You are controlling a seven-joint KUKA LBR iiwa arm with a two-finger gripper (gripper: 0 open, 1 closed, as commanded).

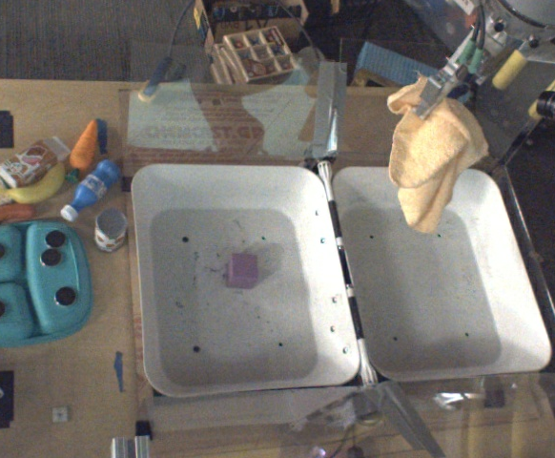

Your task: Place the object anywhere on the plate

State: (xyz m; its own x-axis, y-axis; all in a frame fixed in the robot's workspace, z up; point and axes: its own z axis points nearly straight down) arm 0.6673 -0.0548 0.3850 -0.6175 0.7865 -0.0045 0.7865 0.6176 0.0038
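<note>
my claw (437,92) is pinched shut on the top edge of a yellow cloth (432,160), which hangs limp above the far part of the right bin (516,351). left of that bin, the left bin (163,351) holds a small purple block (241,270) near its middle. a teal plate (30,280) lies further left on the bench.
</note>
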